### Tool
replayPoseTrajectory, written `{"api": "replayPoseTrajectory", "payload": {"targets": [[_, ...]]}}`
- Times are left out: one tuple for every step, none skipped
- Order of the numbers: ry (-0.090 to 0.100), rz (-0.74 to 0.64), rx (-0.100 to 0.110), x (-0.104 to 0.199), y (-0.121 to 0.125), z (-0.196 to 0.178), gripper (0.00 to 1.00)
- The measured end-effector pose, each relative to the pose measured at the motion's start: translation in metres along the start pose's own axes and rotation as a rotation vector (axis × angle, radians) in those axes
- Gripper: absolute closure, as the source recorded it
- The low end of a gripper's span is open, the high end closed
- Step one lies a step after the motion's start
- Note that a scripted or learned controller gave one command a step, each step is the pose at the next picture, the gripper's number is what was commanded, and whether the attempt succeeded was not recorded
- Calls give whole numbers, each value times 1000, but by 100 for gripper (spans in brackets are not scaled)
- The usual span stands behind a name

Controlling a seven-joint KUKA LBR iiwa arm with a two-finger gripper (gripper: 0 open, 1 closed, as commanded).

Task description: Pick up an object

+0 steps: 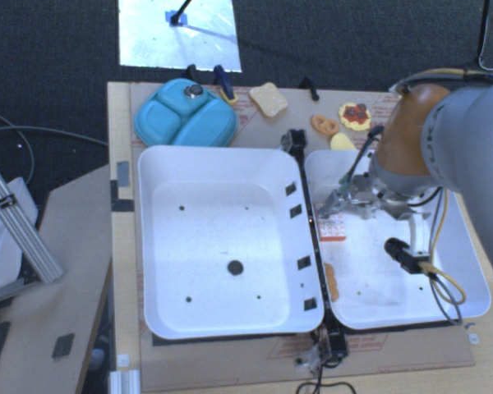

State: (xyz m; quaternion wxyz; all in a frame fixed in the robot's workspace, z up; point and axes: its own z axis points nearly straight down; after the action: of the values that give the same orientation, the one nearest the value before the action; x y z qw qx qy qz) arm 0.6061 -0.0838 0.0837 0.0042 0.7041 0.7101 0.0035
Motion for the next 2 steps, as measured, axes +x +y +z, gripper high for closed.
{"api": "replayPoseTrajectory", "payload": {"targets": [[-1, 2, -4, -5, 68, -5, 0], [0, 2, -3, 1, 67, -109, 0]]}}
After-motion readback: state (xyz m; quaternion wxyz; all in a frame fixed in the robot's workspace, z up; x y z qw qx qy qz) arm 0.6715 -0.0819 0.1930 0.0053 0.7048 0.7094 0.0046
